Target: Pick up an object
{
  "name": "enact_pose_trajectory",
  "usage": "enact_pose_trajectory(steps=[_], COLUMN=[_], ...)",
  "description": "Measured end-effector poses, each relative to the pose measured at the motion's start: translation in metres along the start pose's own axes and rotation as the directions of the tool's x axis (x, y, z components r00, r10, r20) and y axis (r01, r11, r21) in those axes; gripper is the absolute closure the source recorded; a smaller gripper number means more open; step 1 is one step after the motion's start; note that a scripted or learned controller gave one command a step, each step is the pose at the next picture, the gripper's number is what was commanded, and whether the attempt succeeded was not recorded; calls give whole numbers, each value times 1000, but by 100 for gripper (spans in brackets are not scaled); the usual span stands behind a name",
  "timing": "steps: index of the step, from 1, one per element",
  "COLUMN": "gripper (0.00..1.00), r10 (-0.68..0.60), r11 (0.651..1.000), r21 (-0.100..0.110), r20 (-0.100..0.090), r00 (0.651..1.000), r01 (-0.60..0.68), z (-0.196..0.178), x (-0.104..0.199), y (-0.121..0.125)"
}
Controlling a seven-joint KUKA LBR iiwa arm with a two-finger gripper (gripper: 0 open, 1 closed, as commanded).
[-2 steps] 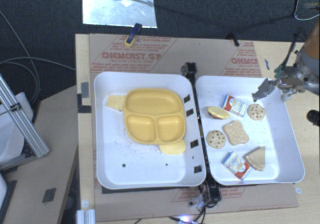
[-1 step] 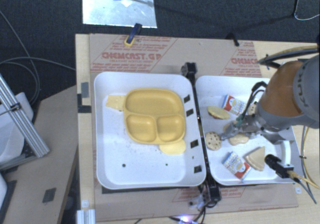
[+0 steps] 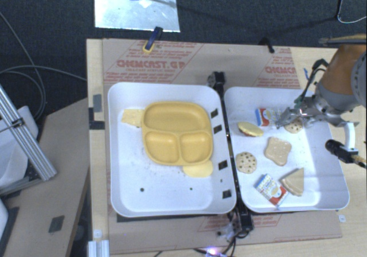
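Cardboard-topped counter (image 3: 172, 63) on dark carpet bearing two shallow white bins: yellow divided plastic tray (image 3: 176, 132) fills the left bin (image 3: 123, 193); hand (image 3: 285, 117), spread unclear, hovers at twelve o'clock in the right bin (image 3: 335, 190) beside a round tan cookie (image 3: 293, 127).

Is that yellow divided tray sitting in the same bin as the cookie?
No, the yellow tray lies in the left bin, while the cookie lies in the right bin.

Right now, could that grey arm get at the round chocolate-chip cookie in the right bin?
Probably yes. The round chocolate-chip cookie lies flat and uncovered, apart from the toast slice beside it, and the gripper hovers in the same right bin.
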State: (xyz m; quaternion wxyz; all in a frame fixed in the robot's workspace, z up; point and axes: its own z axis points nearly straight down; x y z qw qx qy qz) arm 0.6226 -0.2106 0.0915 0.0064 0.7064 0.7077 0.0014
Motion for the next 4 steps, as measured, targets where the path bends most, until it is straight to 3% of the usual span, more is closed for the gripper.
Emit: enact_pose_trajectory(steps=[1,2,3,4], gripper=[0,0,0,100], r10=[-9,-7,2,1], r11=[1000,1000,1000,1000], r21=[6,17,16,7], r20=[-8,-4,-8,-7], r00=[1000,1000,1000,1000], r01=[9,7,-1,-1], z=[5,-8,7,-5], x=[73,116,128,127], y=[42,46,-17,-13])
